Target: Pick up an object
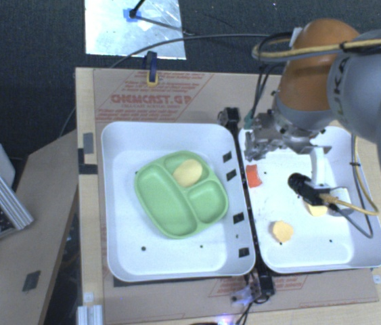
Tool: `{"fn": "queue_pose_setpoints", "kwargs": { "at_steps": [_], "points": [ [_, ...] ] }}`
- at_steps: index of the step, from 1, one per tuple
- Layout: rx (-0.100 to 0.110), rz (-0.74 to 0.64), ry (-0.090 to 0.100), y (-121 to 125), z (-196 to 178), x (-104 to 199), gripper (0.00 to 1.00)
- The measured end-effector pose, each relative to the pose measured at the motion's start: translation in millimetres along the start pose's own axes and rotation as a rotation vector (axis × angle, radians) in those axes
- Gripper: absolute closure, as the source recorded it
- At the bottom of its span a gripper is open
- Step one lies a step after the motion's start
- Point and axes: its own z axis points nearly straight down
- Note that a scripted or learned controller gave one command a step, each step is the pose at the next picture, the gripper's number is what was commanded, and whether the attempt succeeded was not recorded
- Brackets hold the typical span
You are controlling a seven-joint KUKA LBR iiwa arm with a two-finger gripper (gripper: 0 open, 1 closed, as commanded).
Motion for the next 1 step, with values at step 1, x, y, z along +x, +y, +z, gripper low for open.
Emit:
{"fn": "queue_pose_setpoints", "kwargs": {
  "at_steps": [1],
  "points": [
    [0.002,0.001,0.000,-13.6,10.6,51.1,1.00]
  ]
}}
